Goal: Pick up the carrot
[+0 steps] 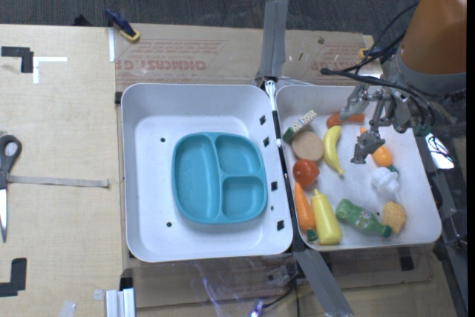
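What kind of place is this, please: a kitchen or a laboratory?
Most likely a robotics lab bench, not a kitchen. The robot arm reaches over two white bins, the food such as the carrot looks like plastic toys, and scissors and taped cardboard lie nearby.

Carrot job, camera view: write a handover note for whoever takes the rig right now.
Gripper: over the right bin, near the banana and a small orange fruit; nothing is visibly between its fingers.
Carrot: lies along the right bin's left wall, between the tomato and the yellow bottle, apart from the gripper.
Left bin: holds a blue plate.
Done: no grasp yet.
Left: move the gripper to the carrot, close on it, lift.
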Controlling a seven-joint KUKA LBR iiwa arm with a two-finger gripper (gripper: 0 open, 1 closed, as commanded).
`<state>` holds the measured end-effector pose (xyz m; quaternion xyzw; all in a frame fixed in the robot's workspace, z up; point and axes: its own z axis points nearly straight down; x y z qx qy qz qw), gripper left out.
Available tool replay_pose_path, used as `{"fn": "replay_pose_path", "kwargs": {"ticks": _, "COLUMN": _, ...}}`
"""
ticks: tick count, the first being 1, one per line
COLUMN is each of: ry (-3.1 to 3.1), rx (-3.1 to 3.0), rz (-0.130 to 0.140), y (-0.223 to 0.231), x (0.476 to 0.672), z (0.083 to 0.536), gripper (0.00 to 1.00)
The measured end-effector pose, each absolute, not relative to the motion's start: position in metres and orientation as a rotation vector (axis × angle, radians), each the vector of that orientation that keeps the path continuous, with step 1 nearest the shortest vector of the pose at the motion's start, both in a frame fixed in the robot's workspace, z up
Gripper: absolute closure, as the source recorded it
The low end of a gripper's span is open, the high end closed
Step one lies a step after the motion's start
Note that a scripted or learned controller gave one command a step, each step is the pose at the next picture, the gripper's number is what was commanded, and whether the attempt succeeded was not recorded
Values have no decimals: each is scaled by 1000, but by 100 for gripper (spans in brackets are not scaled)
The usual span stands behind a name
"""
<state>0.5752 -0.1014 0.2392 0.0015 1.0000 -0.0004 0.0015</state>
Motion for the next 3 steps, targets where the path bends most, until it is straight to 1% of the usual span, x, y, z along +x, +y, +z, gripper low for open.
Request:
{"fn": "replay_pose_path", "kwargs": {"ticks": 1, "ry": 3135, "rx": 85, "rz": -2, "y": -182, "x": 620, "z": 218, "gripper": 0}}
{"fn": "replay_pose_path", "kwargs": {"ticks": 2, "ry": 3135, "rx": 93, "rz": -2, "y": -222, "x": 647, "z": 125, "gripper": 0}}
{"fn": "replay_pose_path", "kwargs": {"ticks": 3, "ry": 3133, "rx": 256, "rz": 0, "y": -222, "x": 646, "z": 94, "gripper": 0}}
